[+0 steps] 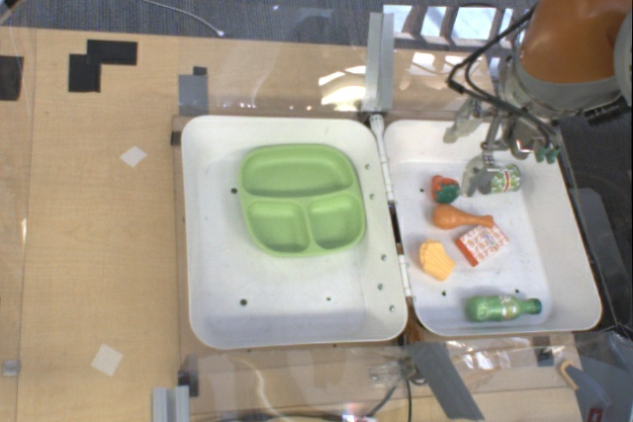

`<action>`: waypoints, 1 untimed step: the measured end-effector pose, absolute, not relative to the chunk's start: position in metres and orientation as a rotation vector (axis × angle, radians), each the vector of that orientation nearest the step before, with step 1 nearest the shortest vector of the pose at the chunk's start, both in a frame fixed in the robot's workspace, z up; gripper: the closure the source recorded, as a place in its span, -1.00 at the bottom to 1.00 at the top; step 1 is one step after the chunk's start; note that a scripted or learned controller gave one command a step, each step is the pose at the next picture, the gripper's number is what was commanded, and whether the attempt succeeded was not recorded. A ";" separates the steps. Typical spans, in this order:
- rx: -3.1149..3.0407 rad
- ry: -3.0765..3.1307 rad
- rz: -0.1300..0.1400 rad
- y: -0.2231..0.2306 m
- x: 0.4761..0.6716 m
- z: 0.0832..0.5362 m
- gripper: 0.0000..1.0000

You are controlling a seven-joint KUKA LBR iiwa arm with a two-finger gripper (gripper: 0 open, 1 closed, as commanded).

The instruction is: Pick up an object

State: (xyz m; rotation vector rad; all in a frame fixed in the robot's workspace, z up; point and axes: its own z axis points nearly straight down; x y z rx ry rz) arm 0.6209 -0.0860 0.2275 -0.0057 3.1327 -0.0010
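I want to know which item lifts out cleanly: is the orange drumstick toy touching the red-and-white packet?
Cannot tell. In the camera view the drumstick and packet sit edge to edge, with no plain gap or overlap.

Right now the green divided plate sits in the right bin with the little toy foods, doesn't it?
Not quite. The camera view shows the green divided plate alone in the left bin; the little toy foods lie in the right bin.

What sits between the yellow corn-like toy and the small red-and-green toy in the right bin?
In the camera view, the orange drumstick-shaped toy lies between the yellow corn-like toy and the small red-and-green toy.
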 end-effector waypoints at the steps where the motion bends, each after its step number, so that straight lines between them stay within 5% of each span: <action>1: 0.084 3.140 0.003 -0.103 0.643 0.137 -1.00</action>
